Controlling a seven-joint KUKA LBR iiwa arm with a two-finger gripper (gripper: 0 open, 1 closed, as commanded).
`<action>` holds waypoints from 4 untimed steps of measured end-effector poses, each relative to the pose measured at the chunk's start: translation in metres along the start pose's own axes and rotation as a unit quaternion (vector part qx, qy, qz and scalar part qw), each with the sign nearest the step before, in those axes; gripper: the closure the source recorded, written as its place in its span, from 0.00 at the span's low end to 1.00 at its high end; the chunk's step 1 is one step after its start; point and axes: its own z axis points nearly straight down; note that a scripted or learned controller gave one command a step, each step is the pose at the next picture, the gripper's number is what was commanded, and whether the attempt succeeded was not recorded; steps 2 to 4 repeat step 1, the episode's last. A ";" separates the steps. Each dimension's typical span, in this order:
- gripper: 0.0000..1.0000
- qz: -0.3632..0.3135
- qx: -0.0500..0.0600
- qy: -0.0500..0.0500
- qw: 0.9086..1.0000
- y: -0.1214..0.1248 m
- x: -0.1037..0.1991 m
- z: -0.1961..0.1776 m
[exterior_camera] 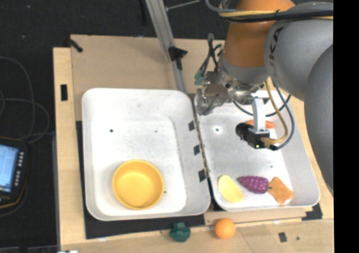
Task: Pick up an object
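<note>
The grey arm [303, 50] reaches in, end effector [206, 100] pointing down.

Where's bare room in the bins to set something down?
Left bin: free across its far half, behind the yellow bowl. Right bin: a bare strip between the divider and the tool. Crowded along its near edge: yellow piece, purple grapes, orange piece.

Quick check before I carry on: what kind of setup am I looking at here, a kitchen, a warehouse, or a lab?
Most likely a robotics lab bench for pick tests. Two shallow white bins, the left bin and right bin, sit on a board, toy food like the purple grapes lies inside, and a handheld control pendant rests at the left.
</note>
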 end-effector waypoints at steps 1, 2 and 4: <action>1.00 0.000 -0.001 0.000 1.000 0.022 0.047 0.003; 1.00 0.000 -0.001 0.000 1.000 0.022 0.047 0.003; 1.00 0.000 -0.001 0.000 1.000 0.022 0.047 0.003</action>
